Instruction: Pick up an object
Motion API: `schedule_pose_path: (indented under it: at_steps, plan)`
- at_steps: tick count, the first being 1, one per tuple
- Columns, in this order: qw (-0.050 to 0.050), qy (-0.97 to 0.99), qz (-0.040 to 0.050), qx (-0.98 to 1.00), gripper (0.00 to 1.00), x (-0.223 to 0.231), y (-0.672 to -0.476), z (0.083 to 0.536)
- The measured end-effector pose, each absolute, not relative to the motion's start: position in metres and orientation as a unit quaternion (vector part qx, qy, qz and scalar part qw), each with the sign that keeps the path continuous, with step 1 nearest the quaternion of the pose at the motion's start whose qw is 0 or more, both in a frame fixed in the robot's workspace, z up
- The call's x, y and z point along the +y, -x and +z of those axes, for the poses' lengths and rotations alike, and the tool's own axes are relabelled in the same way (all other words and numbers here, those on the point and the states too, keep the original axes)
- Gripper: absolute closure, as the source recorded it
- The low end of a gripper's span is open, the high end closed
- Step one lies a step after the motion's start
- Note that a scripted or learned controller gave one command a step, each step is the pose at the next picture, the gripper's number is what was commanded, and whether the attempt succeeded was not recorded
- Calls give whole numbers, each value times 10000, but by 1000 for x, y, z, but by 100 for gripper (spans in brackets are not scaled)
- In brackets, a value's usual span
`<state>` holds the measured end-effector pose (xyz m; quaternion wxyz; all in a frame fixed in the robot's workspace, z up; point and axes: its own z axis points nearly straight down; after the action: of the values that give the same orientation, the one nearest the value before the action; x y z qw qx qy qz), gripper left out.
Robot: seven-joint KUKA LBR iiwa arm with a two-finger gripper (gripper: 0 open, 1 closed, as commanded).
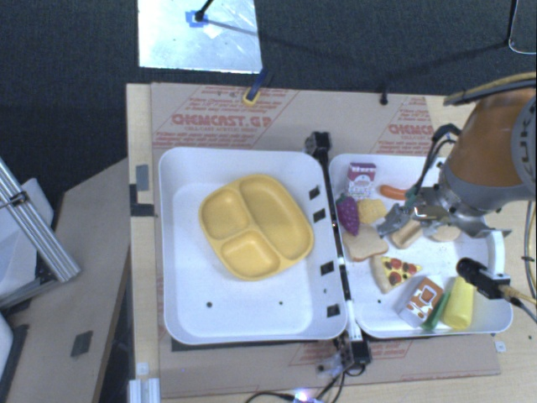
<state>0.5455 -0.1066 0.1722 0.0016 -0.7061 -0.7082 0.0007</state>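
The left bin (180,309) holds a yellow three-compartment plate (255,225), set at a slant. Both bins rest on a cardboard sheet (220,116) printed with red lettering. A shiny metal plate (198,23) lies on the dark carpet (59,74) beyond.

Even overhead illumination; glare is returned by the square silver metal plate (200,22); shadows soft; detail slightly blurred throughout.

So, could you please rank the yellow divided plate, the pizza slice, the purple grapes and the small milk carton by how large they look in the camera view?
1. Yellow divided plate, clearly largest.
2. Pizza slice, milk carton and purple grapes look too alike in size to rank.
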Motion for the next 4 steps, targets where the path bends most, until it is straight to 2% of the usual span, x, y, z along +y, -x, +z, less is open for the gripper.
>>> schedule_pose_path:
  at_steps: [1,2,3,4]
  plan:
    - [18,7065,7,-7077,0,-101,-552,114]
    - [-22,7068,-31,-7074,0,-101,-556,90]
    - [-91,7067,-75,-7074,100,-102,-560,104]
    - [-25,7056,-21,-7086,100,-103,-561,148]
